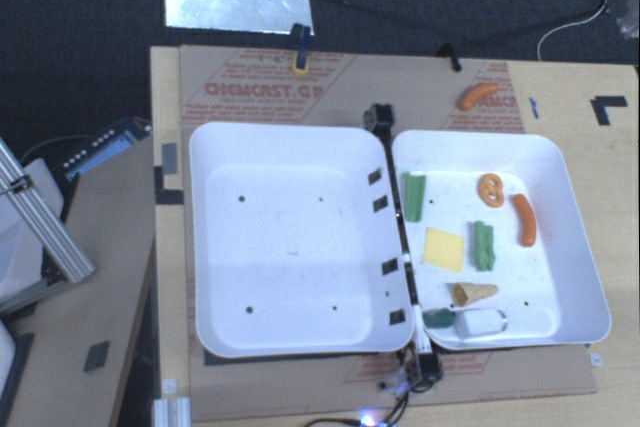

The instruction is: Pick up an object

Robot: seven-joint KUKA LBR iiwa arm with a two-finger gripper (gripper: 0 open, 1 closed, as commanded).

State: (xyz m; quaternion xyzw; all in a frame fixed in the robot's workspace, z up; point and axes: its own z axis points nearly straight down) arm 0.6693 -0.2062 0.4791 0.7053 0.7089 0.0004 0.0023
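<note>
The right bin point(560, 165) holds several small toy foods. A light green piece point(413, 196) lies near its left wall, and a yellow square slice point(445, 249) sits below it. A darker green piece point(483, 245) lies beside the yellow slice. An orange pretzel point(490, 189) and an orange sausage point(525, 220) lie toward the right. A tan cone point(471, 293), a white block point(480, 323) and a dark green bit point(438, 318) sit near the front wall.
The left bin point(215, 155) stands beside the right one, joined by black clips point(380, 204). Another orange sausage point(478, 96) lies on the bench behind the right bin. A yellow and blue clamp point(300, 50) sits at the back edge. A metal frame point(45, 235) stands at the left.
</note>
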